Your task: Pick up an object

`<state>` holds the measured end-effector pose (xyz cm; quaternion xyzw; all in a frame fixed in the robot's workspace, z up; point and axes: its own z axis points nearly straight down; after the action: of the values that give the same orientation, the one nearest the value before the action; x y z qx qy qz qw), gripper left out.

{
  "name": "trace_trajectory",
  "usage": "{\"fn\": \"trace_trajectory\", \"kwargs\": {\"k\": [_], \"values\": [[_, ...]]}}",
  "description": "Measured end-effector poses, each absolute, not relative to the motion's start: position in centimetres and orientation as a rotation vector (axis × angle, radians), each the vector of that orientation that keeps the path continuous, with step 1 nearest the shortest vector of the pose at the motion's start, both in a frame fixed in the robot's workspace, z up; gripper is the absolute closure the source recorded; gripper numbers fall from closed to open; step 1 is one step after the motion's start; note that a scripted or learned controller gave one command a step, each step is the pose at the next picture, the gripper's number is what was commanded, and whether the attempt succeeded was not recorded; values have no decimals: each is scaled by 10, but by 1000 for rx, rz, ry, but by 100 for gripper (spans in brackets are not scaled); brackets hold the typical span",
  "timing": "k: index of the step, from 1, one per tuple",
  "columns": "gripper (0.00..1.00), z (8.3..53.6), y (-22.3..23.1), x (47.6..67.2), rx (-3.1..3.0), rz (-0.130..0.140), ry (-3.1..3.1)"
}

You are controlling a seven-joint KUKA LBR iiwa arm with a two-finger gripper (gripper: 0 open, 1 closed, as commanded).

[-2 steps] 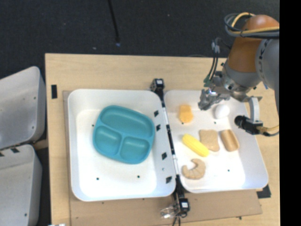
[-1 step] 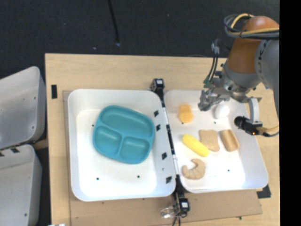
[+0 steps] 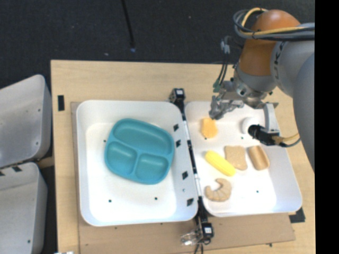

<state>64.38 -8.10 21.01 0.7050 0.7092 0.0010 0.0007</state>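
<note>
**Pincer poised over the far end of the right bin**

Pincer [image 3: 218,110] first: the grey two-finger tool hangs at the far left corner of the right-hand shallow white bin [image 3: 283,192], tips pointing down and left. Nothing is visible between its tips, so it carries no load, but how wide it is set I cannot tell from this slant. Above it sits the arm's orange band [image 3: 265,41], with the grey arm reaching in from the right.

Just near of the tips lies the small orange-yellow wedge-shaped block [image 3: 209,128], close to the divider between the bins. That looks like the likeliest target, since the tool sits almost over it, slightly to the far side.

Other candidates lie nearer in the same bin: a yellow banana-shaped toy [image 3: 220,163], a tan bread-slice shape [image 3: 236,156] touching its right end, a light brown bun-like roll [image 3: 258,157] just right of that, and a beige curled croissant-like piece [image 3: 219,190] nearest the camera. They are bunched, which would make a clean grasp among them harder; the wedge stands apart, so it is the easier pick.

Over in the left white bin [image 3: 90,205] rests a teal divided plastic plate [image 3: 140,151], well apart from the action.

My read: approach stage, no lift yet. A short move nearward and down should bracket the wedge; the risk is nudging it against the divider.
</note>
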Motion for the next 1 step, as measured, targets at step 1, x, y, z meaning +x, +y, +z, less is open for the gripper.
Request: {"fn": "trace_trajectory", "kwargs": {"k": [1], "values": [[100,221,-35,643,2213,5,2227]]}}
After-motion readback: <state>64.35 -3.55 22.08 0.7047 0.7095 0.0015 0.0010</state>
